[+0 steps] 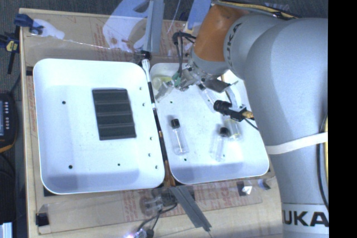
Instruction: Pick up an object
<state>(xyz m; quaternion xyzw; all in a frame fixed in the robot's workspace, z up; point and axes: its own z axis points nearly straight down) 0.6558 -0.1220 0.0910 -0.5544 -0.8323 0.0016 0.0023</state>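
Observation:
The arm reaches over the right bin, and my gripper is low at that bin's far left corner. Right beside it lies a pale, greenish translucent object, touching or nearly touching the tool. A clear vial with a black cap lies in the middle of the right bin. Another clear vial with a black cap lies further right, close to a third clear piece. A dark grey ribbed block rests flat in the left bin.
The two bins meet along a narrow wall with a black strip. Blue and clear fixtures stand behind the bins. A grey bracket sits on the bench in front. The arm's bulk covers the right bin's far right side.

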